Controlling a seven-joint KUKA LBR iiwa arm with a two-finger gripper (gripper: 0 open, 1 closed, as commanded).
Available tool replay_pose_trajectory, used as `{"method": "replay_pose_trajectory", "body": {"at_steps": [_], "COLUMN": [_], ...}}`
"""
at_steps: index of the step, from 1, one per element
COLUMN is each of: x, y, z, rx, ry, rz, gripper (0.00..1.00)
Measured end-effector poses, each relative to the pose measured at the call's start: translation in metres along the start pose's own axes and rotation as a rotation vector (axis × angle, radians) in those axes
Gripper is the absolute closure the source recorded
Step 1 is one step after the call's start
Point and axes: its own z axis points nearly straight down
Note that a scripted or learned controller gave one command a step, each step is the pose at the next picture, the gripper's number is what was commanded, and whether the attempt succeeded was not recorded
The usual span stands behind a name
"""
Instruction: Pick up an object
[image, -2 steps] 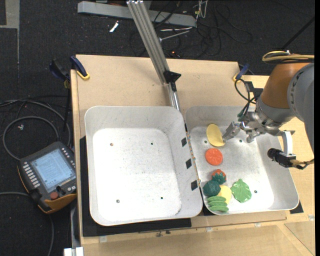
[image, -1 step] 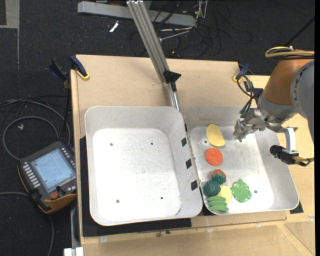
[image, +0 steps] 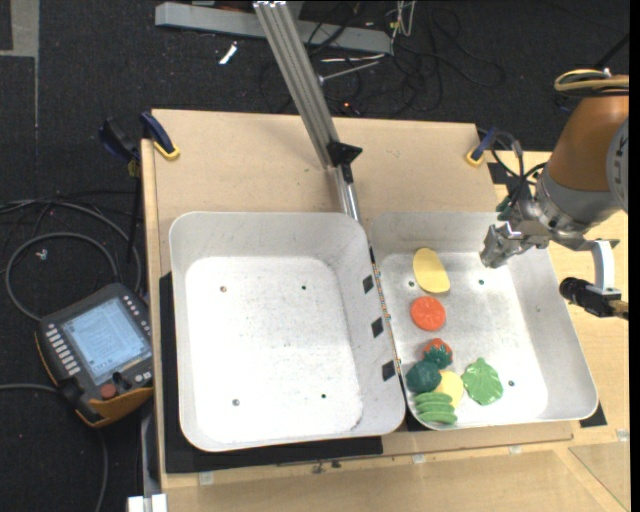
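The right bin (image: 545, 330) holds several small toy foods. A yellow oval piece (image: 430, 270) lies near its back left, and an orange-red round piece (image: 428, 314) sits just in front of it. Near the front edge cluster a small red piece (image: 437, 351), a dark green piece (image: 423, 377), a pale yellow piece (image: 451, 387), a light green leafy piece (image: 482, 382) and a green ridged piece (image: 434, 406). My gripper (image: 497, 248) hangs over the bin's back right part, to the right of the yellow oval piece and apart from it. Nothing shows between its fingers.
The left bin (image: 265, 325) stands beside the right one, their rims meeting in the middle. A slanted metal pole (image: 305, 85) rises from the back of the bench. A teach pendant (image: 95, 345) lies on the floor at the left.
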Motion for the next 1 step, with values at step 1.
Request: {"method": "replay_pose_trajectory", "body": {"at_steps": [1], "x": [-0.0086], "y": [0.0079], "z": [-0.0543], "rx": [-0.002], "ry": [-0.001], "rz": [-0.003], "gripper": [1.00]}}
